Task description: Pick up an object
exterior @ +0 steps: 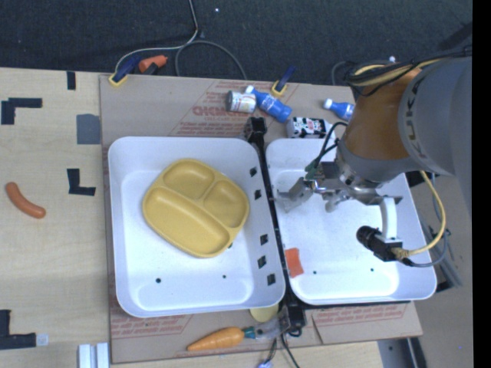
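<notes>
A small orange block (293, 262) lies near the left wall of the right bin (360, 286). A yellow divided plate (196, 205) rests in the left bin (130, 228). My gripper (307, 192) hangs low over the upper left part of the right bin, close to the divider between the bins. It is well above the orange block in the view and apart from it. The grey and orange arm covers the bin's upper right part, and nothing shows in the gripper's grasp.
Blue and white bottles (261, 102) and a black-and-white item (309, 127) lie on the cardboard behind the bins. A toy carrot (217, 339) lies in front of them. A toy sausage (25, 200) sits far left on the bench. A black cable plug (376, 241) hangs over the right bin.
</notes>
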